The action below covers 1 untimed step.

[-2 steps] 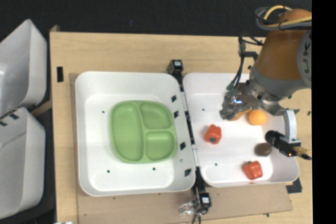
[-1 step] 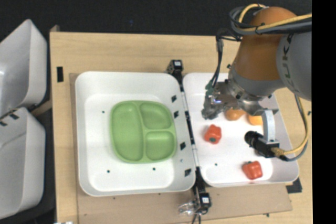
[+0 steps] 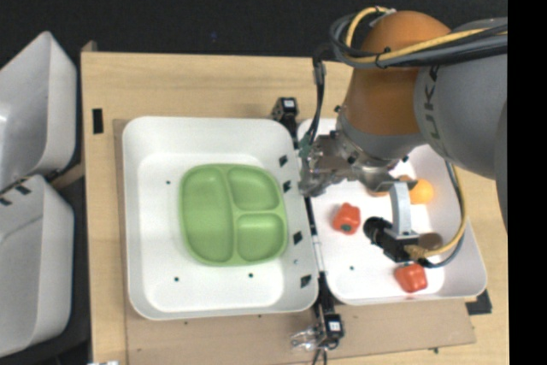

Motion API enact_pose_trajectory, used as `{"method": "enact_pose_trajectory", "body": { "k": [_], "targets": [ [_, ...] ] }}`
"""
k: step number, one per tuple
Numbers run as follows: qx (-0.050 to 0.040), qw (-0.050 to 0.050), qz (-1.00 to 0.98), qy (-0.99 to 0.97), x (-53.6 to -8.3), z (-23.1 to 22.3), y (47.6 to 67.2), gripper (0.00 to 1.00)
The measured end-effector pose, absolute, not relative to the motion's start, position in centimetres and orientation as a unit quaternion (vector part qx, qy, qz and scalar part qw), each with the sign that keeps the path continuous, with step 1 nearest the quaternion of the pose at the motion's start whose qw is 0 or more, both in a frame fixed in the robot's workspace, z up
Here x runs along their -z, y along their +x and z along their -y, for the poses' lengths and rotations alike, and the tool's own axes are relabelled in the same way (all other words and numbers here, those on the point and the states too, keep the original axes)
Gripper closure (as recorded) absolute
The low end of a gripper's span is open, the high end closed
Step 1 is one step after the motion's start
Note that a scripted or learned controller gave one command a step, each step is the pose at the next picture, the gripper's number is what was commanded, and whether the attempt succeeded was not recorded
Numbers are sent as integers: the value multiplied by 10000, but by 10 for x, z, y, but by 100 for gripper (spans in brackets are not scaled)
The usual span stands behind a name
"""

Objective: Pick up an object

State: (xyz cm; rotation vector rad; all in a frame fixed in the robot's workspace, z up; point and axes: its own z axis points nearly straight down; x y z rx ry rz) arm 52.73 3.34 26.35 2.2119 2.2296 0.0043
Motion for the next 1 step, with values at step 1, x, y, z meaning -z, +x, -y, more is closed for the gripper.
{"method": "enact_pose_trajectory", "body": {
  "k": [1],
  "targets": [
    [6, -5, -7089, 7053, -246, -81, 528, 100]
  ]
}}
